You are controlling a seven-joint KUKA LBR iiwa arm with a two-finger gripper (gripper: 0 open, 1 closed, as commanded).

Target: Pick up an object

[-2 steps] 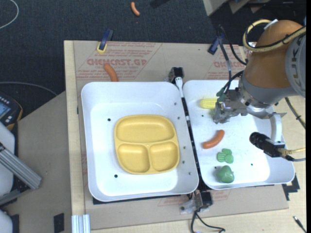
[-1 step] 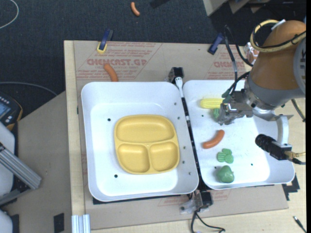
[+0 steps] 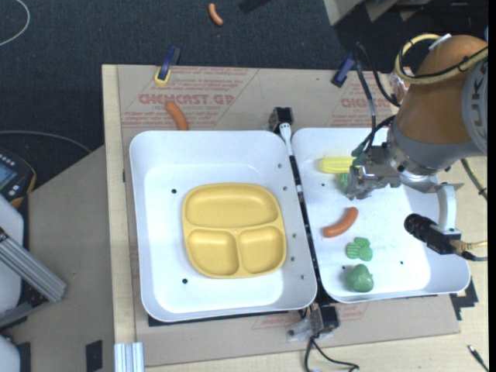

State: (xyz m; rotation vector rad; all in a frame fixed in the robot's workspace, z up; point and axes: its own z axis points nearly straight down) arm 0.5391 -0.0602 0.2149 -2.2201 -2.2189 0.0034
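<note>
Yellow corn [image 3: 335, 164] lies just beside the pincer [image 3: 358, 183], a green piece [image 3: 344, 180] crowding between them; its grip I can't tell. Descending there, it risks nudging both away or nipping nothing.

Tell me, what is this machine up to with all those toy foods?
A grey robot arm with an orange band reaches into the right white bin, its gripper low beside a yellow toy corn cob. An orange toy sausage and two green toy vegetables lie nearby. The left white bin holds a yellow divided plate.
</note>
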